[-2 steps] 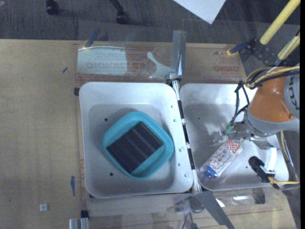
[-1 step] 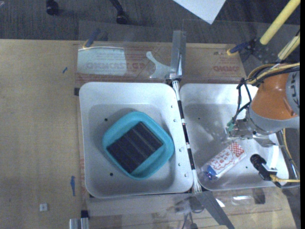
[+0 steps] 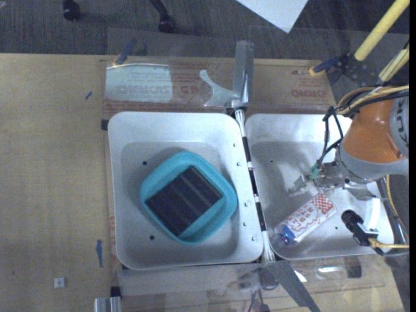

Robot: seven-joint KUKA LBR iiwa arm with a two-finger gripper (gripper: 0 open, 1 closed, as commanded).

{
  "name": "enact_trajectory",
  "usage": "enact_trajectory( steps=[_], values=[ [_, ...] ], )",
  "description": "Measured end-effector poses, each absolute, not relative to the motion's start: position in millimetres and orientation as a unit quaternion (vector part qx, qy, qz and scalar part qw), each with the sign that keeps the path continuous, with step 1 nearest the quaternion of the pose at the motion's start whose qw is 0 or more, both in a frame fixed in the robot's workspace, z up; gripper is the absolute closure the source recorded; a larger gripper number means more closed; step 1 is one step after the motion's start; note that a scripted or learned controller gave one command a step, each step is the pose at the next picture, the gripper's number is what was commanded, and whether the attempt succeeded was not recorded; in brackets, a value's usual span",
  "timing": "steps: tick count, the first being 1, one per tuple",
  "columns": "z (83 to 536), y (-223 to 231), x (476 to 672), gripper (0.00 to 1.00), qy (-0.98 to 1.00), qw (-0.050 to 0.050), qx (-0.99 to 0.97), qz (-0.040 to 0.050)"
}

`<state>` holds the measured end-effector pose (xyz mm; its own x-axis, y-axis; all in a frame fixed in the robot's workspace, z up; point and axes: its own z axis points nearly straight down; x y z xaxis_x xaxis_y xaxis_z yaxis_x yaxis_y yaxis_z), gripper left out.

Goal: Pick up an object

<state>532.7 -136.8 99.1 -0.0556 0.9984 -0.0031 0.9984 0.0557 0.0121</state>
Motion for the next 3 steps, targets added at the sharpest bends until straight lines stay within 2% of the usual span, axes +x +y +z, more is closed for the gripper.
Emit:
enact_trajectory(
  steps=[1,2,3],
  values=[
    [87.8,-207.9,502.3,0.00,0.743,0.002,0.669,0.0018],
    [260.7,-187.7,480.5,0.00,0.780,0.001,0.626,0.0003],
    [153.7,-106.7,488.4,0.00,0.848,0.001,0.531,0.0006]
  ],
)
